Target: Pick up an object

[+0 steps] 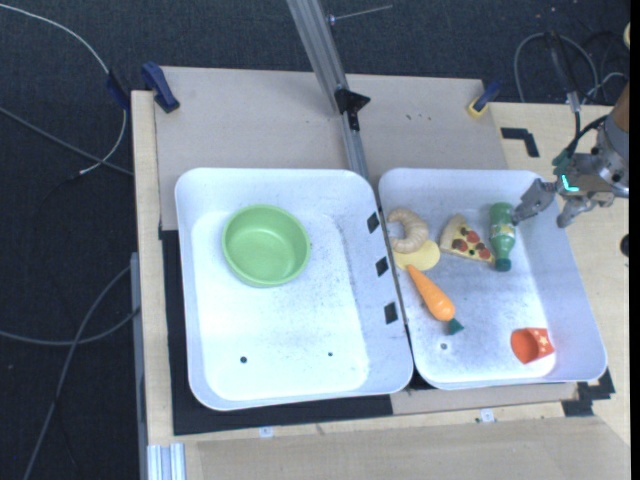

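My gripper [552, 206] hangs over the right bin's far right rim, fingers spread open with nothing between them. Just left of it lies a green bottle [501, 234]. A pizza slice toy [466, 239] rests beside the bottle. Further left sit a tan bagel-like ring [408, 229] and a yellow piece [421, 258]. An orange carrot [433, 294] lies in the bin's middle, and a small orange cup [531, 344] sits near the front right corner.
The left bin [290, 358] holds a green bowl [265, 245]. The right bin [580, 298] adjoins it at the divider with black clips. A metal pole [320, 38] slants up from between the bins. Cables lie off the bench.
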Action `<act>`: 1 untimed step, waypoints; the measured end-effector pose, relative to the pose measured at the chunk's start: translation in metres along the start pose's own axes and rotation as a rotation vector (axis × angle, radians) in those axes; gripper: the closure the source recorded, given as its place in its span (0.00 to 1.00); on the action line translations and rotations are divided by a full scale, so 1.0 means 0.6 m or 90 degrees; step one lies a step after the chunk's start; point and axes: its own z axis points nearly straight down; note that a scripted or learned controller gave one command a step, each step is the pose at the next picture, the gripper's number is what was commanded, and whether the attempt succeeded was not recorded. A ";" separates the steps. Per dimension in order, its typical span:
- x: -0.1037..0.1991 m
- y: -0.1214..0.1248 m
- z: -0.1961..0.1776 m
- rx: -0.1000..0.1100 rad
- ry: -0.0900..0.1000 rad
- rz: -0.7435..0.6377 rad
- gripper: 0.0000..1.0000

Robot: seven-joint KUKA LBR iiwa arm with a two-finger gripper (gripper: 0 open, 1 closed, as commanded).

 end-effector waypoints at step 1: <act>0.000 0.002 -0.004 -0.003 -0.001 0.000 0.00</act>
